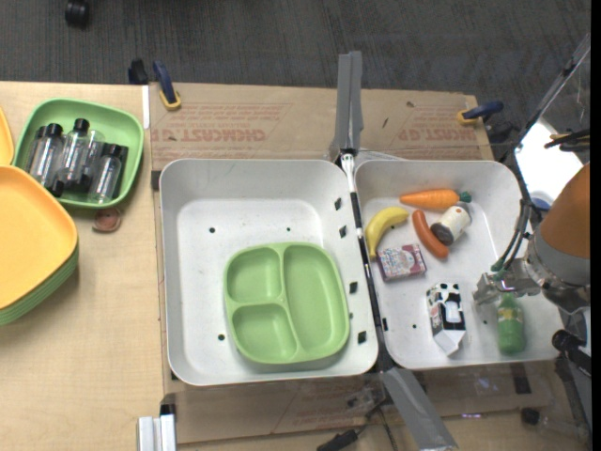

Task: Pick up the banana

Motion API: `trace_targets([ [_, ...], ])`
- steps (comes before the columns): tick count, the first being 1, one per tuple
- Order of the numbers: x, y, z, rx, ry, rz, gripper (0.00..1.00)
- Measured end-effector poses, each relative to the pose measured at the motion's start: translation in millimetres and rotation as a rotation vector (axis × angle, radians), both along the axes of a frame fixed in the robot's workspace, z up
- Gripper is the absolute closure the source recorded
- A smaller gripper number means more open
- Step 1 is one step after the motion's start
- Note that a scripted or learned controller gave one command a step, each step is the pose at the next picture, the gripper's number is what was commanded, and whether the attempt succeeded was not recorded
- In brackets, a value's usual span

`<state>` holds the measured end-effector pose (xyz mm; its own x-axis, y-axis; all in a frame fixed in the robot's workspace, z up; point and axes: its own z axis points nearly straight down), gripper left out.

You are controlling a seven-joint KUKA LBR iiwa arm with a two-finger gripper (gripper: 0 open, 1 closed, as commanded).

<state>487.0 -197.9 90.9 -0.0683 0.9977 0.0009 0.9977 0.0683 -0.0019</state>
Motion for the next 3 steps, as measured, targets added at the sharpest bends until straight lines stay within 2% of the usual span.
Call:
trace_targets([
  [1,-7,-21,2,0.002,-0.006,0.289,1.00],
  [2,21,-24,46,-0.001,-0.003,0.304,1.00],
  [3,-3,-24,137,-0.002,-0.003,0.385,1.00],
])
